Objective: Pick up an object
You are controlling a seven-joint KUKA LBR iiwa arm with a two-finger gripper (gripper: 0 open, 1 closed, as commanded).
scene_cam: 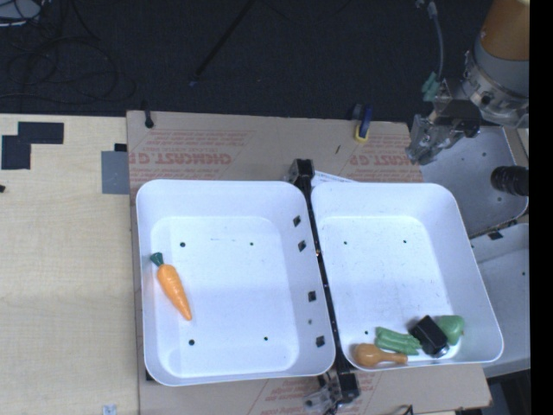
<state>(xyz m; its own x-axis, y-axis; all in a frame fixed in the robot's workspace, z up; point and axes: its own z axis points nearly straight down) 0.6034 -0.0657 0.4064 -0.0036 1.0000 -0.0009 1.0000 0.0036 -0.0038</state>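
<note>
An orange carrot (174, 290) with a green top lies near the left wall of the left bin (220, 199). In the front right corner of the right bin (389, 199) sit a black block (429, 335), a green vegetable (397, 341), a second green piece (451, 325) and a tan pear-shaped item (376, 355), all close together. My gripper (421, 151) hangs above the bench behind the right bin's far right corner, well away from every object, with nothing seen between its fingers.
Both bins rest on a brown cardboard sheet (259, 150). A black clip row (309, 258) runs along the seam between the bins. A small blue and yellow item (364, 123) stands on the cardboard behind the right bin. A grey plate (492, 175) lies to the right.
</note>
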